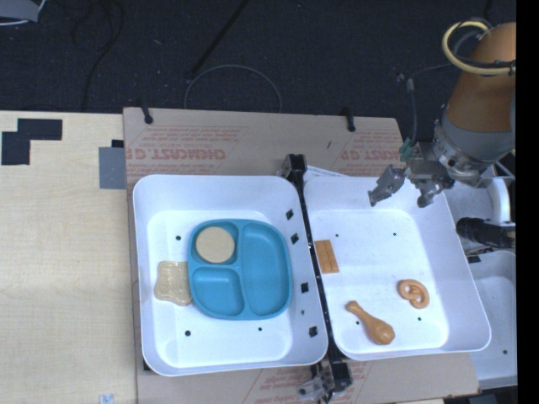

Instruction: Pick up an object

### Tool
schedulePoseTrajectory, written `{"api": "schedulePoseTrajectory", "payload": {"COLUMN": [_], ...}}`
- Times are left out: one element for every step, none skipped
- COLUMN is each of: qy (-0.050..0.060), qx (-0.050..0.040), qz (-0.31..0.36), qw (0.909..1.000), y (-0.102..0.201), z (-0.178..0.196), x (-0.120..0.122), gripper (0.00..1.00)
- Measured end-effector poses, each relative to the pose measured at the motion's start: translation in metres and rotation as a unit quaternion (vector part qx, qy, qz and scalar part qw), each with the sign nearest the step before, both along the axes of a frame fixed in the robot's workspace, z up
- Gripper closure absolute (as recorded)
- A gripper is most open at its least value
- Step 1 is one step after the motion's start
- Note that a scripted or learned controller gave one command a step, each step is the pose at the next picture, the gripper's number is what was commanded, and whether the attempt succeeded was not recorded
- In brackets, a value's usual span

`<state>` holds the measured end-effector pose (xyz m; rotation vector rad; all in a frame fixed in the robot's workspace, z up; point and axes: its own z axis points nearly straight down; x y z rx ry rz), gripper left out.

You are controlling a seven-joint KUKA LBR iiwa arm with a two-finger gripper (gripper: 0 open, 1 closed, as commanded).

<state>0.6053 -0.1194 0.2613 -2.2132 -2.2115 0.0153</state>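
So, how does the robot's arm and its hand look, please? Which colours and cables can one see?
The arm is grey with an orange band above the wrist, and a pale yellowish cable loops beside that band. The hand is dark grey metal with two short fingers.

Even bright light; soft shadows; slight blur; dark background.

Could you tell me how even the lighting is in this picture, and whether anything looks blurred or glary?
In the camera view the two white bins are brightly and evenly lit, with only soft shadows beside the blue tray and the wooden spoon; the floor beyond the bench is nearly black; the gripper looks slightly soft; a faint sheen lies on the tray, no hard glare.
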Motion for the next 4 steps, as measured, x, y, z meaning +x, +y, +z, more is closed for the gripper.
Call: {"api": "schedulePoseTrajectory", "payload": {"qy": [-0.006,-0.005,-0.005,-0.005], "qx": [-0.0007,-0.0008,-0.0007,-0.0005], "qz": [0.001,0.0,0.0,0.003], "qw": [1.0,1.0,1.0,1.0], "y": [0.0,-0.005,-0.003,0.002], "z": [0.008,-0.044,-0.09,-0.15], "x": [0.002,0.01,0.015,0.022], "gripper": [0.0,0.0,0.0,0.0]}}
